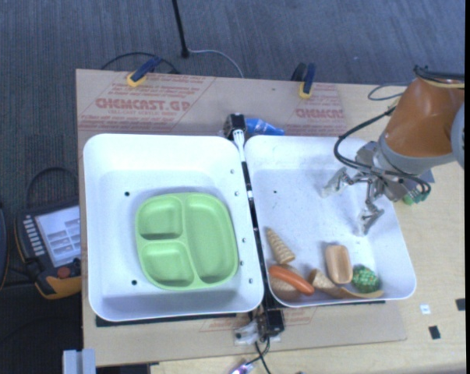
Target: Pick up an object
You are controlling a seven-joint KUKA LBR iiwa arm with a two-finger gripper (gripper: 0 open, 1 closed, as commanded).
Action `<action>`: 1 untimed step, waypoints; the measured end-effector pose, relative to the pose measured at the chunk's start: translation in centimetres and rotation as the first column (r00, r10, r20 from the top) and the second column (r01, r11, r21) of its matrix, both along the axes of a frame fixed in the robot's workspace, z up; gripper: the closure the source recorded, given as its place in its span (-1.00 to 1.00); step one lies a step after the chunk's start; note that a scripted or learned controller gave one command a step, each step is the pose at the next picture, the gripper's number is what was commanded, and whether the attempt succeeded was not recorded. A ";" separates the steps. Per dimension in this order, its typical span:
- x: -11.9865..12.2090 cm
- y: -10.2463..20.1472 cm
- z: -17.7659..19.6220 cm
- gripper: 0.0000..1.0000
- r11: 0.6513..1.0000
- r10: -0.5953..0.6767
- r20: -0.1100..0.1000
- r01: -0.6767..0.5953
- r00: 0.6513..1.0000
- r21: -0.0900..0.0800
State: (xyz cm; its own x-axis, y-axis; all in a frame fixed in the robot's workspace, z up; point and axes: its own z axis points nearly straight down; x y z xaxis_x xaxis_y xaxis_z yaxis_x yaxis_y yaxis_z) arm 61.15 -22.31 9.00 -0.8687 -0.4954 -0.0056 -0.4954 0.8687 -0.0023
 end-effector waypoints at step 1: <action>-4.6 0.0 -0.1 -1.00 0.979 0.204 0.009 -0.204 0.979 -0.006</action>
